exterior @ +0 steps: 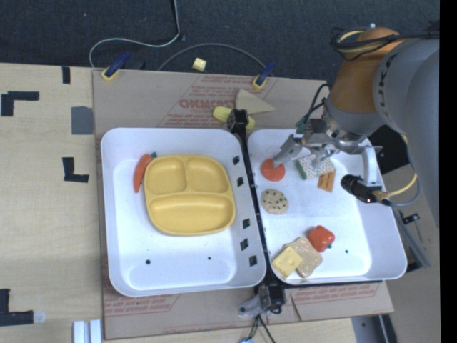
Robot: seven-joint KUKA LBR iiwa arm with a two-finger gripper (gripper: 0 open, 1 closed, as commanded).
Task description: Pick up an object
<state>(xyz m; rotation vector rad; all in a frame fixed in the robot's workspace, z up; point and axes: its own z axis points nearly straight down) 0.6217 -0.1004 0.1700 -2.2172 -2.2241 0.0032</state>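
Hung low over the right bin [378, 259], the gripper [296, 147]; could not tell if open or shut. Sat just at its 8 o'clock, a red tomato toy [272, 168]. Lay further down, a cookie [274, 201]. Rested in the left bin [121, 213], a yellow tray [189, 194]. Showed red letters too blurry to read, the cardboard [200, 95].

you have two bins side by side. in the left bin [121, 263] a divided plate [190, 194] lies with a carrot [141, 171] at its left. in the right bin [378, 256] a cookie [274, 201] lies behind the cheese [286, 261].
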